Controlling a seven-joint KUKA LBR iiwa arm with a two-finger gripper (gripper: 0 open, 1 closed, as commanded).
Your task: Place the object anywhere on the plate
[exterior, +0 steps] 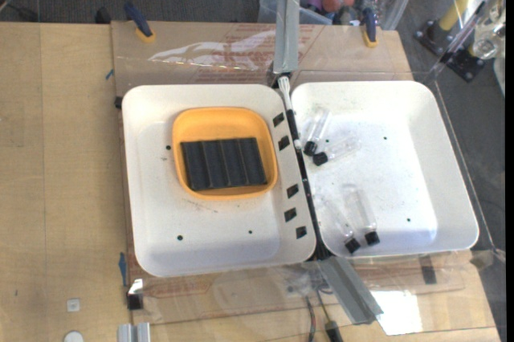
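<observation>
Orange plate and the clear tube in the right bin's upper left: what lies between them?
In the camera view, between the orange plate and the clear tube run the bins' adjoining rims, marked with small black tabs.

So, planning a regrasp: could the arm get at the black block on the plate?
Probably yes. The block lies flat in the orange plate, with nothing on top of it or crowding it, so the way down looks free.

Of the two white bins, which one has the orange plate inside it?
The left bin holds the orange plate, with a black ribbed object on it. The right bin holds clear items instead.
</observation>
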